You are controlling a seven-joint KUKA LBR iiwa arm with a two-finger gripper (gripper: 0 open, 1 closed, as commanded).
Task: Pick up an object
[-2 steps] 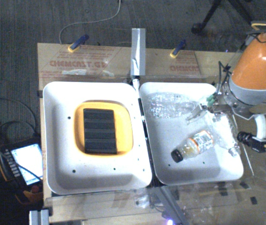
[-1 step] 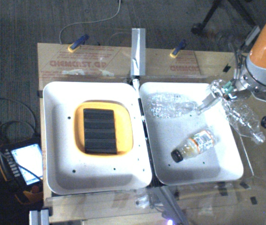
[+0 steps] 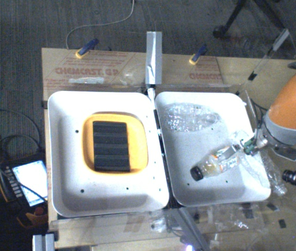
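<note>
The clear plastic bottle with a dark cap (image 3: 216,163) lies tilted in the right white bin (image 3: 189,190), near its right wall. The end effector (image 3: 252,146) sits at that edge; its opening cannot be told. Bare floor lies left of the bottle.

Clear bottle (image 3: 216,163) on side, dark cap, rt bin (image 3: 189,190)

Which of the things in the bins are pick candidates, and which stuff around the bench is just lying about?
Pick candidates:
yellow tray with black insert, left bin
clear bottle, right bin
crumpled clear wrap, right bin

Lying about:
blue clamps
tablet and cables, floor
</note>
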